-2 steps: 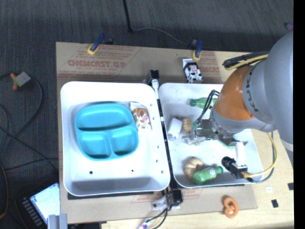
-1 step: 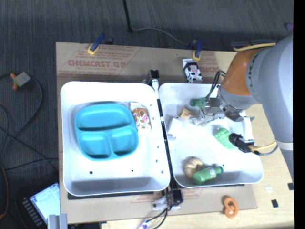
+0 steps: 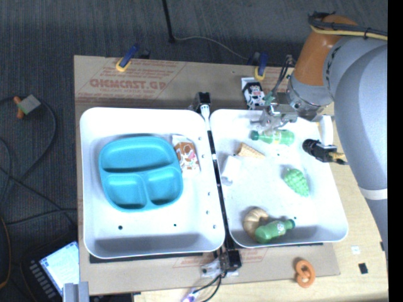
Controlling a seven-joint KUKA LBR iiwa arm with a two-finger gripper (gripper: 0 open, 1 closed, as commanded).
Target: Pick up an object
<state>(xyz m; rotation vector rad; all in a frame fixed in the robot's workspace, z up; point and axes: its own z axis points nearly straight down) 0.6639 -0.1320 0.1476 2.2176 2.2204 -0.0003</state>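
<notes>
My gripper (image 3: 272, 121) hangs low over the back of the right bin (image 3: 327, 231), just above a light green bottle-like object (image 3: 276, 137) that lies on its side. Whether it touches that object I cannot tell. In the same bin lie a tan cone-shaped piece (image 3: 249, 150), a bumpy green object (image 3: 296, 182), a tan round object (image 3: 254, 218) and a dark green bottle (image 3: 274, 229) near the front wall.
The left bin (image 3: 94, 231) holds a blue divided tray (image 3: 140, 172) and a small brown-and-white packet (image 3: 186, 156) beside it. An orange ring (image 3: 305, 272) lies on the bench in front of the right bin. The arm (image 3: 352, 87) covers the right side.
</notes>
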